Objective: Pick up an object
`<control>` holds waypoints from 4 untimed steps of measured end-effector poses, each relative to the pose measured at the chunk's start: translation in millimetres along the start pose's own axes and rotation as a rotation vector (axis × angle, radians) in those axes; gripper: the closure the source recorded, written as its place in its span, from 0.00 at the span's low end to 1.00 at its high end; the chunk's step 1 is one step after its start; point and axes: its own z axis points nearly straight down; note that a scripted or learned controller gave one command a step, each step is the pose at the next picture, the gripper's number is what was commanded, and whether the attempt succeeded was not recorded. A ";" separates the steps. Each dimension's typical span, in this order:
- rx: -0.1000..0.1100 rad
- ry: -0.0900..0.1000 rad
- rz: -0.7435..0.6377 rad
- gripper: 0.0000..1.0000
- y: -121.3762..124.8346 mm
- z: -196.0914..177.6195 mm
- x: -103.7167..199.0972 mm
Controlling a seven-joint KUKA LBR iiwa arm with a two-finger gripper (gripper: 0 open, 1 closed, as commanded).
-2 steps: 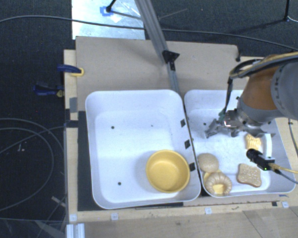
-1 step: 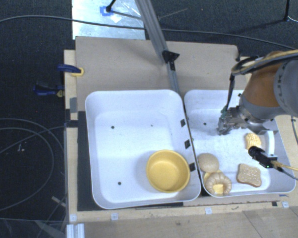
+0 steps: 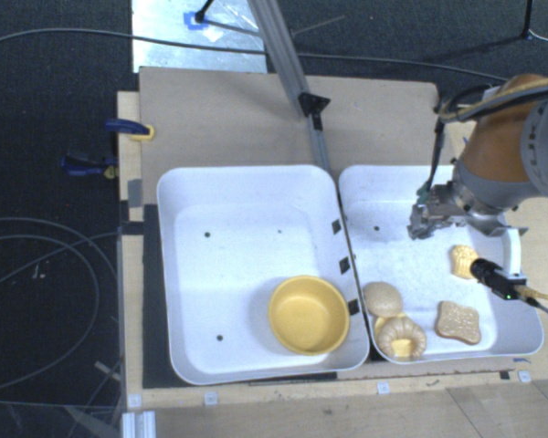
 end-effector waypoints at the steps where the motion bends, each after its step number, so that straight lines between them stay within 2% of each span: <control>1: -0.004 -0.001 -0.001 1.00 7.1 -63.7 -1.1; 2: 0.003 0.000 -0.002 1.00 7.8 -55.0 -1.2; 4: 0.002 0.002 -0.006 1.00 14.4 -75.4 102.2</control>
